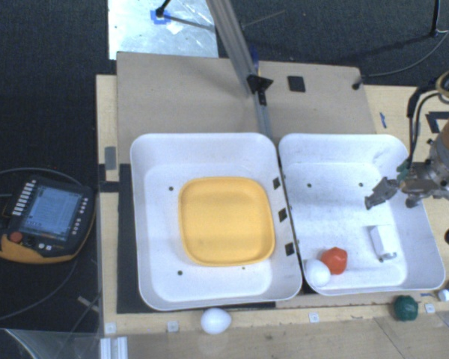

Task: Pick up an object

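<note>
Bench front edge: white egg-shaped object, dark green ball.
Right white bin, near corner: small white ball touching round red-orange object; grey oblong piece beside.
Left white bin: square yellow plastic plate.
Two-finger gripper: above right bin, holding nothing visible; jaw opening cannot be told.
Far left: teach pendant.

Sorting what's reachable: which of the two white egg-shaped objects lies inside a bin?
The white egg in the right bin, touching the red ball. The other white egg lies on the bench outside.
</note>
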You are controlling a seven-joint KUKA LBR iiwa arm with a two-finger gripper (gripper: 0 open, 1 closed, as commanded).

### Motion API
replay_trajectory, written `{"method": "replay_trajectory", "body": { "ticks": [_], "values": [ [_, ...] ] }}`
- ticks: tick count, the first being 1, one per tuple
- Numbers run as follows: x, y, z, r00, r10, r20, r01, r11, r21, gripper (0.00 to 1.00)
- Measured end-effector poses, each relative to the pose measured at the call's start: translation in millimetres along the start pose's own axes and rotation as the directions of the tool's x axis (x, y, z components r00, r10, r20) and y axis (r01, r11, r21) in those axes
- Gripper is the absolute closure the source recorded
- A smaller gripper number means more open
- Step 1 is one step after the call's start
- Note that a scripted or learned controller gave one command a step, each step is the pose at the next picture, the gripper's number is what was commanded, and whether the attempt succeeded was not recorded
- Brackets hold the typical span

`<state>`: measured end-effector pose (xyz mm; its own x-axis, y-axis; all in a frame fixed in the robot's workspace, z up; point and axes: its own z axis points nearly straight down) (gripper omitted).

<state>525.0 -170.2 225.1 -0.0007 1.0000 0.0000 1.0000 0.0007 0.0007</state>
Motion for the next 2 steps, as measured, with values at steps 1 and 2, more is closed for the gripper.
{"method": "replay_trajectory", "body": {
  "ticks": [1, 2],
  "values": [
    [3.5, 0.2, 42.1, 1.000, 0.000, -0.001, 0.000, 1.000, 0.003, 0.00],
    [7.6, 2.8, 102.9, 1.000, 0.000, -0.001, 0.000, 1.000, 0.004, 0.00]
  ]
}}
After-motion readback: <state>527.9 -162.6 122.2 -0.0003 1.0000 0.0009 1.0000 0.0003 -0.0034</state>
